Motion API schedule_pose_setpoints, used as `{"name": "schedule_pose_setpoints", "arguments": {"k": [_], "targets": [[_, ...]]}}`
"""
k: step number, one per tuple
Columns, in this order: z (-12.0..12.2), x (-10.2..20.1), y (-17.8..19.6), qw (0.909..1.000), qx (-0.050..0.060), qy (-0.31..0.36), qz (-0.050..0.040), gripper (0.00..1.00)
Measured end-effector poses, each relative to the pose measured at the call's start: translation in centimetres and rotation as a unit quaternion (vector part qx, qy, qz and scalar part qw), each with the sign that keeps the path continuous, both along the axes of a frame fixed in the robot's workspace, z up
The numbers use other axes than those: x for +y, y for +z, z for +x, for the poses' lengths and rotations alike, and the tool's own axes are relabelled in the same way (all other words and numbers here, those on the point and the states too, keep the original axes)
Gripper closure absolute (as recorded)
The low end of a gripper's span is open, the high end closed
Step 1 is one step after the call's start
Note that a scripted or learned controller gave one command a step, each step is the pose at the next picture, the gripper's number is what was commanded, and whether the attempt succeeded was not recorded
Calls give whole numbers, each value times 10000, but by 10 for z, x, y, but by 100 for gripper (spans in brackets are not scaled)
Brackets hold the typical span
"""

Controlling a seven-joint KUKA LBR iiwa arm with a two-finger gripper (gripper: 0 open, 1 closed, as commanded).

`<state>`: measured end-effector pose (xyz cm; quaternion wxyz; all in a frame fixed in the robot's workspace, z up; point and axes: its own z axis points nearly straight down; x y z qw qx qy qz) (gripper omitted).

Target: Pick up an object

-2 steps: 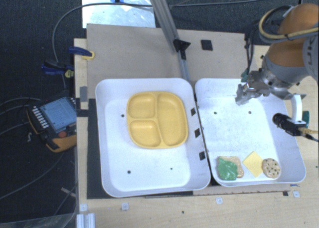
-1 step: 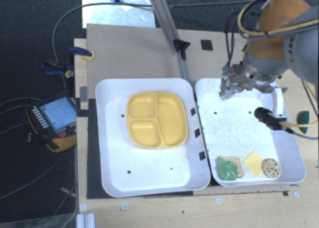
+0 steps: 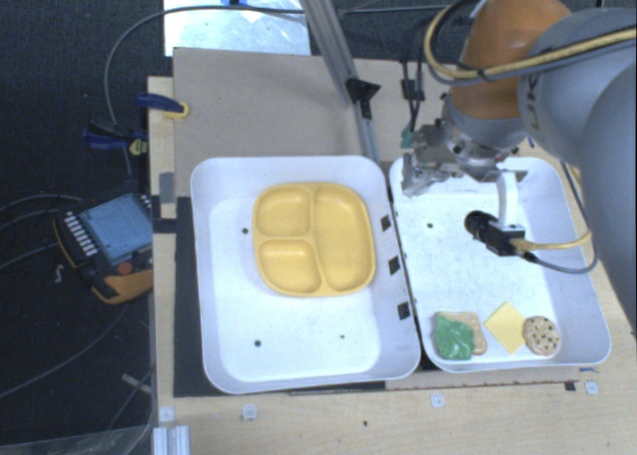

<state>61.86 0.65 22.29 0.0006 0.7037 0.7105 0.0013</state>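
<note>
Tool [image 3: 423, 176] over right bin's [image 3: 567, 274] far-left corner, well apart from cheese slice [image 3: 505, 328]; grip state indiscernible.

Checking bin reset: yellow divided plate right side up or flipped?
Right side up: the yellow plate in the left bin shows its three compartments.
</note>
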Motion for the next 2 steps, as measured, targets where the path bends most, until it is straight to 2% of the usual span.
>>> {"name": "schedule_pose_setpoints", "arguments": {"k": [1,2], "targets": [[8,55,12,10000,-4,6,8,100],[17,103,0,10000,1,-2,2,100]]}}
